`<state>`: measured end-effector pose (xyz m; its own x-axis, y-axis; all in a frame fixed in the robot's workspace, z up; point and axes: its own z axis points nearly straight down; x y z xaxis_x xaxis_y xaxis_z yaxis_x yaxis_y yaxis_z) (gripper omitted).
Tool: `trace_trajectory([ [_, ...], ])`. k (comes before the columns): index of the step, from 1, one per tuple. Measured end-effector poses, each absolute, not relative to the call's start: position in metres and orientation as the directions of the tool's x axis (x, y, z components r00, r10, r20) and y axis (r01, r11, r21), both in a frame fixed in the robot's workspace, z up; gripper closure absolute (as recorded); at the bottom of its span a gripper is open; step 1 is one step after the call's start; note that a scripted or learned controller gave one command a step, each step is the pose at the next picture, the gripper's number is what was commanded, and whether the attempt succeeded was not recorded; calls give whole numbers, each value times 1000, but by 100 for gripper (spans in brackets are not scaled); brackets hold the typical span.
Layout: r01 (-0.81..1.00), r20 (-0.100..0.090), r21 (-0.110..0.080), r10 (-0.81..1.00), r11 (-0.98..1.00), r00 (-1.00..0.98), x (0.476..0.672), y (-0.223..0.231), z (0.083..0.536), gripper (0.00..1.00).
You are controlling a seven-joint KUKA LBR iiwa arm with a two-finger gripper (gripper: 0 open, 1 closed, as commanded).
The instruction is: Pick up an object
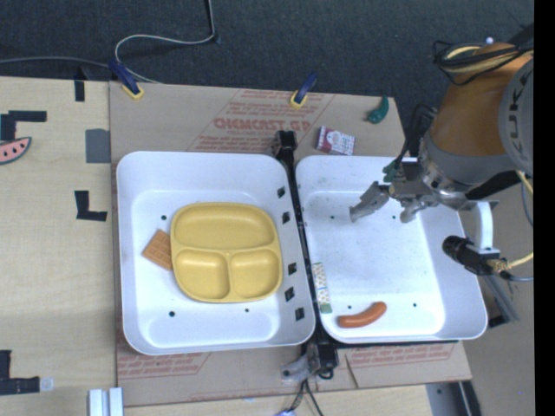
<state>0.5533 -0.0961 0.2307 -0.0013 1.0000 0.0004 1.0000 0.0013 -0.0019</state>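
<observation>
One sausage lies in the right bin, well below the tool, its fingers spread and holding nothing.

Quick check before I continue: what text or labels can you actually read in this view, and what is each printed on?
"CHEMCAST GP", red print on the cardboard sheet behind the bins.
Red print along the cardboard's front edge: too small to read.
Small red and white packet: print blurred.
Strip label between the bins: unreadable.

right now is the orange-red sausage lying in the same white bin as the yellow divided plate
No, the orange-red sausage lies near the front of the right white bin, while the yellow divided plate sits in the left white bin.
</observation>
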Motion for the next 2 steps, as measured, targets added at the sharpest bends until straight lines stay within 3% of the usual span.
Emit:
trace_trajectory([
  [1,1000,1,-3,1000,0,0,499,-115,155,0],
  [2,1000,0,0,1000,0,0,523,-119,86,0],
])
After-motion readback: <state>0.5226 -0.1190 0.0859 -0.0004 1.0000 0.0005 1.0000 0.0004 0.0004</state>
